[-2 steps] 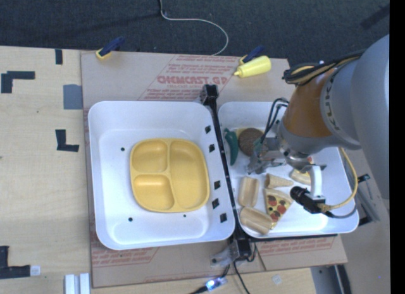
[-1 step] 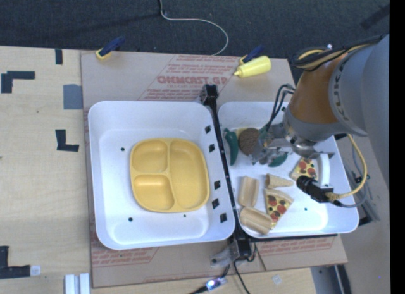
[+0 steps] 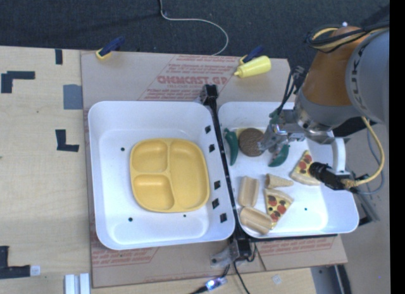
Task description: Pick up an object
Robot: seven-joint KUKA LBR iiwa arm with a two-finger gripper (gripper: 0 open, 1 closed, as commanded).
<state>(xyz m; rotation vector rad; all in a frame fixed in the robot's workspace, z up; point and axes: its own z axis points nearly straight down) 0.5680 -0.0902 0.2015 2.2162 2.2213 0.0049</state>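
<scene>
In the right bin (image 3: 342,220) lie several toy foods. A brown round patty (image 3: 251,141) and a dark green pepper (image 3: 231,146) sit at its left. My gripper (image 3: 277,138) hangs over the bin's upper middle, just right of the patty. A small green piece (image 3: 281,155) shows right under the gripper's tip, partly hidden by it. A pizza slice (image 3: 304,169) lies to the gripper's lower right. Lower down are a small tan wedge (image 3: 277,180), a second pizza slice (image 3: 277,205) and two bread pieces (image 3: 248,191) (image 3: 255,220).
The left bin (image 3: 104,160) holds a yellow divided plate (image 3: 169,175). A black divider (image 3: 218,153) runs between the bins. A yellow clamp (image 3: 254,67) and a blue clip (image 3: 110,47) sit on the cardboard behind. Yellow cable (image 3: 373,166) loops off the arm at the right.
</scene>
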